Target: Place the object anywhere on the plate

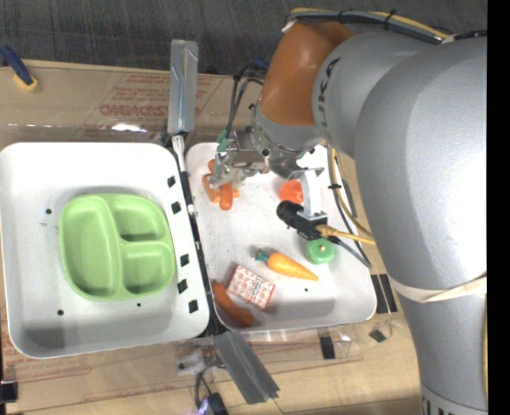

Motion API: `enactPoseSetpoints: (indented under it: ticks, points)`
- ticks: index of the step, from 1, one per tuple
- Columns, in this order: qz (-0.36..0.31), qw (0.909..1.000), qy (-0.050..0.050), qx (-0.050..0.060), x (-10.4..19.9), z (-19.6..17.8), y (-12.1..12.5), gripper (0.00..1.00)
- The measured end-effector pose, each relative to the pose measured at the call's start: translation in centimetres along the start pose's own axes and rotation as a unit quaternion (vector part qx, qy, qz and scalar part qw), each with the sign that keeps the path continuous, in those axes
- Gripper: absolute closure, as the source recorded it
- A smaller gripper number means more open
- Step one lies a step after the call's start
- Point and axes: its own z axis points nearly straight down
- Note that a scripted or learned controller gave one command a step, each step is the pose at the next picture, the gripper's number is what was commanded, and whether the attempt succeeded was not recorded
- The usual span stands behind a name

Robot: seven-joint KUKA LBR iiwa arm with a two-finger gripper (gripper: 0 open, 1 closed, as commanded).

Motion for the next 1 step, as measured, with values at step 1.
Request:
enactPoseSetpoints:
  ticks: [1]
  points:
    - [-0.072,0.9974,-0.001,-0.001,7.85,0.01,0.7,1.0]
